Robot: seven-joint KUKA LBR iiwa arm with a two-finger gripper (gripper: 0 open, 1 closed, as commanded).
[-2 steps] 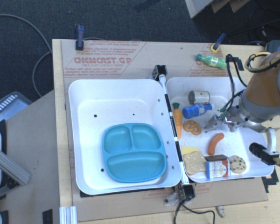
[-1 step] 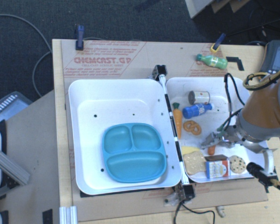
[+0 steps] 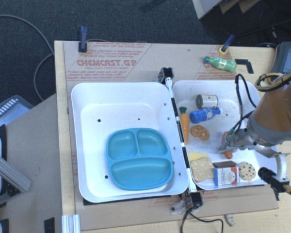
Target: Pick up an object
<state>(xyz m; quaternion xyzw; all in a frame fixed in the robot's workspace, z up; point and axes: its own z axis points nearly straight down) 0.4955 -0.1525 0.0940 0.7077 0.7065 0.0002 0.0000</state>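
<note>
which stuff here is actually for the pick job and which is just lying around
For the job:
gripper
right bin
blue bottle
silver can
carrot
pretzel
cookie

Just lying about:
blue divided plate
left bin
green bottle
blue clamp

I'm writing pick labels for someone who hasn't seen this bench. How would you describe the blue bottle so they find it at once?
Look in the right bin, the one crowded with small things. Near its middle, just below the metal can and right of the carrot, lies the blue bottle on its side. It is the one solid blue thing there, with a white tip.
</note>
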